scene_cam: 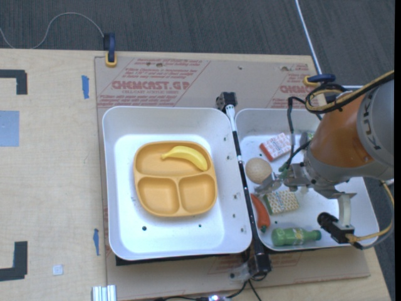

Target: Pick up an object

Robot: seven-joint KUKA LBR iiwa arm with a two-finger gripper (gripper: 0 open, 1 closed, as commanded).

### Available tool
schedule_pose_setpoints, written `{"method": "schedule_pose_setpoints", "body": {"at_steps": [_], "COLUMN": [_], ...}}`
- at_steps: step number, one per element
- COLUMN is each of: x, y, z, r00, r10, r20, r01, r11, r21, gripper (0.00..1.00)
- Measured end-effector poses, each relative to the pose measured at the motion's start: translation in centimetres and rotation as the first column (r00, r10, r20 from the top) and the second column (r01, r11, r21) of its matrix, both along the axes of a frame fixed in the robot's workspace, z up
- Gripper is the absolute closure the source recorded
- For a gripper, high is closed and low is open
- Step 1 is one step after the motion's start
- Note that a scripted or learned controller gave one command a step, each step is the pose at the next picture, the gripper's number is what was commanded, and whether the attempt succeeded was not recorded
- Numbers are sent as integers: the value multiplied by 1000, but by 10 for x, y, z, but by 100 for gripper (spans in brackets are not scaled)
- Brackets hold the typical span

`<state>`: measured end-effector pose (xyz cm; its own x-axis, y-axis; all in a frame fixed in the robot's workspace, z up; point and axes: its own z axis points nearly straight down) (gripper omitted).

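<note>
While the gripper (276, 185), its opening indiscernible, is hovering beside the egg (257, 169), you are reading "CHEMCAST" on the board (153, 83).

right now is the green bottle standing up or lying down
Lying down: the green bottle rests on its side along the right bin's near wall.

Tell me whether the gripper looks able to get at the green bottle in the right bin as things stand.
Probably yes. The green bottle lies flat near the front wall of the right bin with nothing on top of it. The gripper hangs above, over the bin's middle, and the carrot lies just left.
</note>
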<state>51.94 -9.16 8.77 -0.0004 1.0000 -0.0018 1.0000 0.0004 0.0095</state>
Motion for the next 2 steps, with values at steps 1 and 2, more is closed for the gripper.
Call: {"method": "schedule_pose_setpoints", "body": {"at_steps": [1, 2], "x": [2, -40], "y": [-5, 70], "z": [13, 97], "r00": [1000, 1000], "r10": [-4, 0], "r20": [12, -9], "r01": [4, 0], "r11": [1000, 1000], "r21": [-12, 3], "gripper": [100, 100]}}
